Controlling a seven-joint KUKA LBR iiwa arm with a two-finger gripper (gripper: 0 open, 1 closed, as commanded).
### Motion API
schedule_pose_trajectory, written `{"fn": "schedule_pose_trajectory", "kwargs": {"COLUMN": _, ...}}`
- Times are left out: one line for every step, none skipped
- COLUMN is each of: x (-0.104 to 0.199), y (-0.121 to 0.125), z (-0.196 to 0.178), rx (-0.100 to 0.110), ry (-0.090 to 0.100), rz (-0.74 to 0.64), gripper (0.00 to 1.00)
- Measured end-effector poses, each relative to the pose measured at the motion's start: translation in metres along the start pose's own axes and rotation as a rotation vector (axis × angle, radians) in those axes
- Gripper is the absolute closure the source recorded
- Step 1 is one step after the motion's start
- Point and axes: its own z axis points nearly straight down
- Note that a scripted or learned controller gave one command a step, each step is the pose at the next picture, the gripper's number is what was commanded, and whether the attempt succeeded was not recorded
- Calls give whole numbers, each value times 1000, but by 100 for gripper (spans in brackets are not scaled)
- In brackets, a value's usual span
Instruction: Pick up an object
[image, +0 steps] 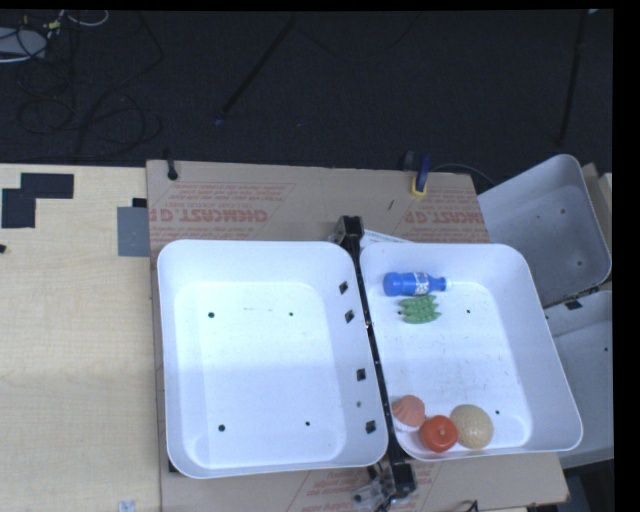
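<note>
From above, two shallow white plastic bins sit side by side on brown printed cardboard (250, 205). The right bin (535, 330) holds a small blue bottle with a white cap (413, 284) near its far wall, a green leafy piece (420, 310) just below it, and, clustered at the near edge, a pink shell-like piece (408, 410), a red round tomato-like piece (438, 433) and a beige ball (471, 425). The left bin (170, 330) lies beside it.

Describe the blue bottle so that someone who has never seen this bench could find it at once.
Go to the right bin of the two white ones. Along its far wall lies the blue bottle, on its side, white cap pointing right. A small green item sits just in front; the bottle is the one blue thing.
</note>
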Motion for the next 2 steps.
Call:
{"fn": "schedule_pose_trajectory", "kwargs": {"x": 0, "y": 0, "z": 0, "rx": 1, "ry": 1, "rz": 0, "gripper": 0}}
{"fn": "schedule_pose_trajectory", "kwargs": {"x": 0, "y": 1, "z": -10, "rx": 2, "ry": 1, "rz": -6, "gripper": 100}}
